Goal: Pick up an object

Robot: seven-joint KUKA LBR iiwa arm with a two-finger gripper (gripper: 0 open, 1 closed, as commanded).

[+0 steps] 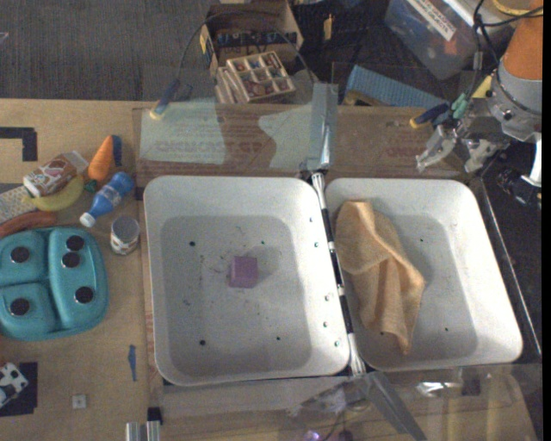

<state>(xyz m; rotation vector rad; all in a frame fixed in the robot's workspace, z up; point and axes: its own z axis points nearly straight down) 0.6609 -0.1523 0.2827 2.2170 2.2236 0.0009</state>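
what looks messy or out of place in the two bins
The tan cloth in the right bin lies crumpled, bunched against its left wall rather than flat. The purple block in the left bin sits flat; nothing is spilled.

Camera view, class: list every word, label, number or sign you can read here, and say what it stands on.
No text can be read for certain.
Small bottle, blue, left of the bins: label too small to read.
Packet beside the yellow thing: print blurred.
Clear sheet behind the left bin: faint lettering, unreadable.
Box at the top right: label strip blurred.
Purple block, tan cloth: no marking visible.
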